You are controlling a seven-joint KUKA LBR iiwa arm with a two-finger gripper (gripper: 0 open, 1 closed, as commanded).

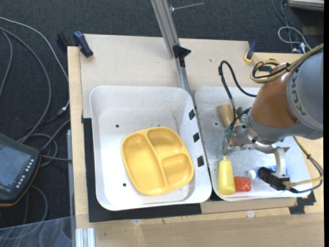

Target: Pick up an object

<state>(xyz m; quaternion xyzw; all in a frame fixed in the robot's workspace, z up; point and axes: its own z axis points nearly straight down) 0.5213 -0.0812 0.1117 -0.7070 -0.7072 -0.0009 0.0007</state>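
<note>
Camera view: looking down at a slant on a wooden bench (133, 60) that is carrying two white bins side by side.
Landmark: the right bin (211, 104) is serving as the reference for every place below.
Arm: the grey and orange arm (288, 104) is reaching in over the right bin from its right side, covering much of the bin's middle.
Gripper: the gripper (231, 140) is hanging low over the middle of the right bin; its state cannot be told, as the wrist is hiding it.
Yellow bottle: a yellow squeeze bottle (225, 176) is lying at the right bin's near left corner, just below the gripper.
Red object: a small red object (242, 184) is sitting just beside the bottle, along the right bin's near wall.
Tan object: a tan object (225, 113) is lying in the right bin beyond the gripper.
Left bin: the left bin (103, 107) is touching the right bin's left wall.
Yellow plate: a yellow divided plate (157, 160) is resting in the left bin, well apart from the gripper.
</note>
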